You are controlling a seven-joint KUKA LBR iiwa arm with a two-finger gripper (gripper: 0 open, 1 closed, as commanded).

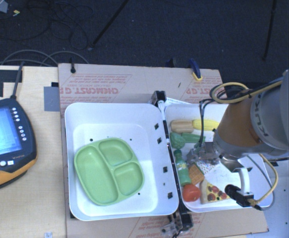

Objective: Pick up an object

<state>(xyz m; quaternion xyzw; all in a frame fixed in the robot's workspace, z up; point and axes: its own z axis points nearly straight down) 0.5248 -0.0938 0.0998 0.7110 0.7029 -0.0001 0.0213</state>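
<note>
The grey arm with its orange band (236, 125) reaches in from the right over the right bin (268, 202). My gripper (202, 156) hangs low in that bin, just above a waffle-patterned tan piece (196, 173). Toys lie around it: a yellow corn cob (204, 124), a tan roll (182, 127), a green leafy piece (178, 140), a green bottle (183, 173), a red tomato (191, 193) and a pizza slice (213, 194). The wrist hides what lies directly under the gripper.
The left bin (85, 118) holds a light green divided plate (109, 175). A black clip divider (160, 99) joins the two bins. A handheld control pendant (5, 138) lies at the far left of the bench. Yellow and black cables (223, 90) loop off the arm.
</note>
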